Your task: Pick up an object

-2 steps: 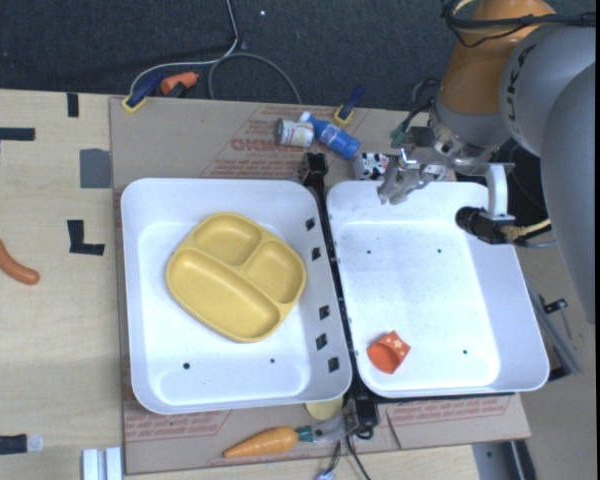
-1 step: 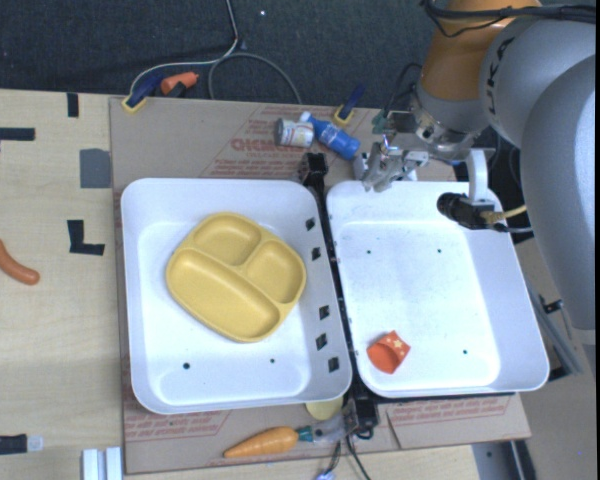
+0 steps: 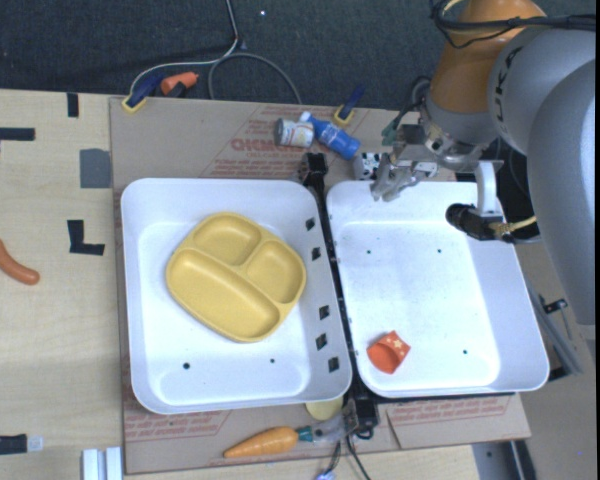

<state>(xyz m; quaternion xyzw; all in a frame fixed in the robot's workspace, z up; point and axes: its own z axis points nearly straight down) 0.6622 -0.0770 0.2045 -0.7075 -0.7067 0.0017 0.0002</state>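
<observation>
Well apart from claw [image 3: 388,187]: orange object [image 3: 387,352].

Both white bins [image 3: 140,268] look like smooth, slightly glossy plastic. The yellow divided plate [image 3: 236,276] at nine o'clock is matt plastic (no glare on it). Under the bins lies rough brown cardboard [image 3: 180,138]; the bench [image 3: 40,318] looks like pale, matt wood.

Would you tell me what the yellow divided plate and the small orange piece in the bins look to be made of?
The yellow divided plate looks like moulded plastic, matte: one even colour, soft rounded ridges. The small orange piece seems plastic too, glossier and creased, though it is too small to be sure.
</observation>
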